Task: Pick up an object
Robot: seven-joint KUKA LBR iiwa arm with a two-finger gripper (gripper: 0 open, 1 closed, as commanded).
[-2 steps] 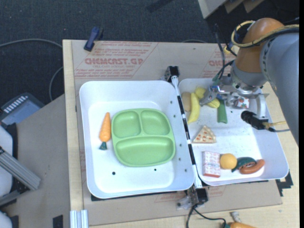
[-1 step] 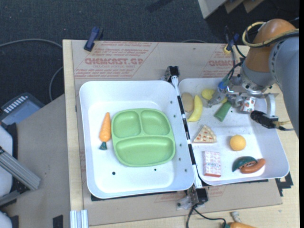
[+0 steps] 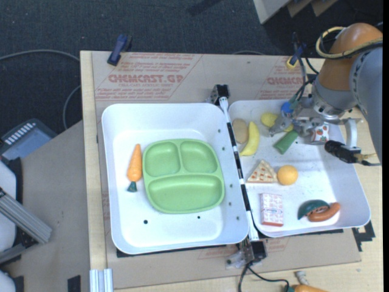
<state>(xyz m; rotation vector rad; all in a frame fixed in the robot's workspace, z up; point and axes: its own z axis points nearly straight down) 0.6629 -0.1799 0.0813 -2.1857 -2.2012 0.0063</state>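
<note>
My gripper [image 3: 296,125] is low over the back of the right bin [image 3: 358,193], reaching in from the right. A small green block-like toy [image 3: 284,142] lies tilted directly below and left of it, touching or very nearly touching it. A small yellow piece [image 3: 268,120] sits just left of the gripper. A yellow banana [image 3: 250,141] and a tan potato [image 3: 240,129] lie by the bin's left wall. Nearer the front are a pizza slice [image 3: 262,172], an orange ball [image 3: 287,175], a pink wafer [image 3: 271,208] and a sausage with a green end [image 3: 319,210].
The left bin [image 3: 121,224] holds a green divided plate [image 3: 182,176] and an orange carrot [image 3: 134,165] beside the plate's left side. A ridge with black clips [image 3: 234,157] separates the bins. A black cable [image 3: 343,152] hangs off the wrist over the right bin.
</note>
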